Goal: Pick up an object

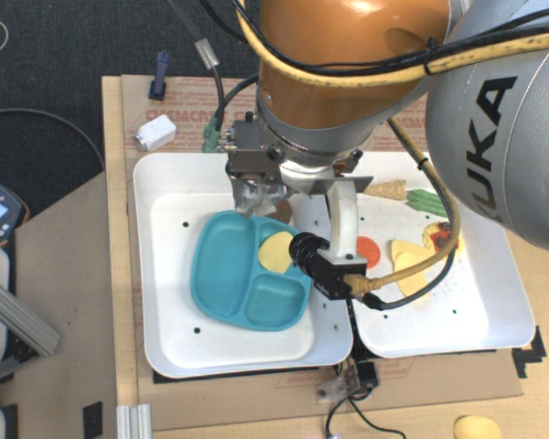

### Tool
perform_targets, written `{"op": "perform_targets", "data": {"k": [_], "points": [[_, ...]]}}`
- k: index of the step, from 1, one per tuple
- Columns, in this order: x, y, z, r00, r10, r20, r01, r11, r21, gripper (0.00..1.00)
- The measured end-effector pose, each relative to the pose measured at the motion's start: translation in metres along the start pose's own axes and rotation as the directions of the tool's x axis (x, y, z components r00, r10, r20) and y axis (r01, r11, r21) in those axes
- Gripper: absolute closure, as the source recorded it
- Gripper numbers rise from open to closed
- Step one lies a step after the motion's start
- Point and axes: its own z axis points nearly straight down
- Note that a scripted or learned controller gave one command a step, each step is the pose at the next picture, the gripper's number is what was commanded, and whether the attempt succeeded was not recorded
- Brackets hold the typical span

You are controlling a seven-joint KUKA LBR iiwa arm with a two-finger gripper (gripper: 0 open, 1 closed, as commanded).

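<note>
My tool [256,198], state I cannot tell, sits at the far rim of the teal divided tray [247,273] in the left bin [160,245]; the smooth rim could slip free or drag the yellow piece [276,251].

The bench [119,245] bears two white bins [165,245], side by side.
</note>
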Motion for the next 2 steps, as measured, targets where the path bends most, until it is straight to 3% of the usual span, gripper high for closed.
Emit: {"op": "perform_targets", "data": {"k": [1, 2], "points": [[-0.001, 0.000, -0.138, 1.000, -0.004, -0.015, 0.004, 1.000, -0.031, 1.00], [0.000, 0.000, 0.007, 1.000, 0.000, 0.000, 0.000, 1.000, 0.001, 1.00]]}}
